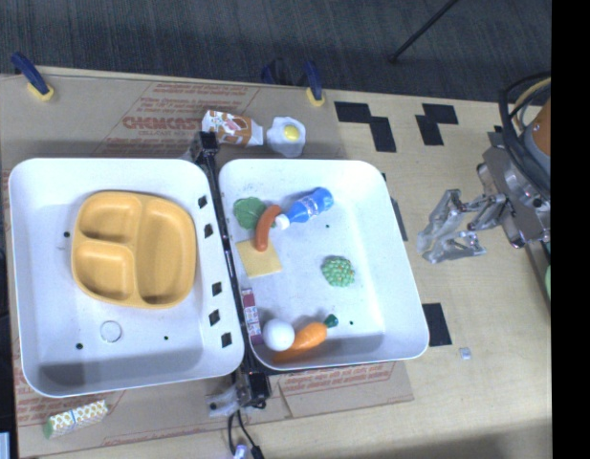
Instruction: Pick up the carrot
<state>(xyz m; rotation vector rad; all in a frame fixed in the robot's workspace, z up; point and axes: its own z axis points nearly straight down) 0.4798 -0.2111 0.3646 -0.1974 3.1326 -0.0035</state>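
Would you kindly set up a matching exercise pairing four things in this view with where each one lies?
Things:
1. carrot
2. blue bottle
3. yellow divided tray
4. gripper

Places:
A. in the left bin
B. over the bare bench, to the right of both bins
C. at the near edge of the right bin, beside a white egg
D. in the far part of the right bin, next to a sausage

Pairs: 1-C, 2-D, 3-A, 4-B

The bench point(467, 371) bears 2 white bins point(46, 352) side by side.
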